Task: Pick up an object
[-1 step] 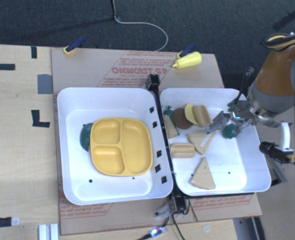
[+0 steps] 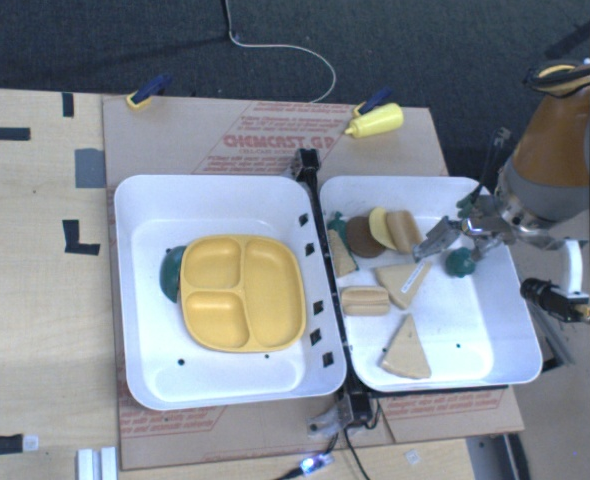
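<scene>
My gripper point(image 2: 459, 245) hangs over the right bin point(image 2: 495, 358), near its upper right part, and looks open with its fingers point(image 2: 436, 238) spread apart. A small teal round piece point(image 2: 460, 262) lies just below the gap, not gripped. To the left of it lie toy foods: a brown disc point(image 2: 361, 238), a yellow slice point(image 2: 381, 227), a tan bread piece point(image 2: 403, 230), a pale wedge point(image 2: 402, 279), a tan bun point(image 2: 365, 300) and a triangular sandwich point(image 2: 407, 351).
The left bin point(image 2: 145, 268) holds a yellow divided plate point(image 2: 243, 292) with a dark green item point(image 2: 171, 273) tucked under its left edge. A yellow clamp point(image 2: 377, 120) sits on the cardboard behind the bins. The bins' shared wall point(image 2: 325, 278) runs between them.
</scene>
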`<state>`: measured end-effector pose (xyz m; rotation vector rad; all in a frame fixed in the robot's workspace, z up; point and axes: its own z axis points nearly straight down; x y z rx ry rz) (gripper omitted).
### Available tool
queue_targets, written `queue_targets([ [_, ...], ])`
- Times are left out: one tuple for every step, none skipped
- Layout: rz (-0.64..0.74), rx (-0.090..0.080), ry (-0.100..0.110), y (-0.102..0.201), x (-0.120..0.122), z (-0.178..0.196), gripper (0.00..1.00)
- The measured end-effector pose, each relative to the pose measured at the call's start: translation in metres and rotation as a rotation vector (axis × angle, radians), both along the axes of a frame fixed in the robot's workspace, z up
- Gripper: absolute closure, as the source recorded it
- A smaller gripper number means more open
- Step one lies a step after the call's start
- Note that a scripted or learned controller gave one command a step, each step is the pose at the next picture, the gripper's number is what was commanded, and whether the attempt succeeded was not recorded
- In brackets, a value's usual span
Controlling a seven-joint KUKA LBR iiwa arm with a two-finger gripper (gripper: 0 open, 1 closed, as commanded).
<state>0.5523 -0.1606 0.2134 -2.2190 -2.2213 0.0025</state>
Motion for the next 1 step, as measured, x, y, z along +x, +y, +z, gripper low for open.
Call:
queue_targets([
  [-0.001, 0.001, 0.005, -0.0021, -0.0068, -0.0624, 0.00],
])
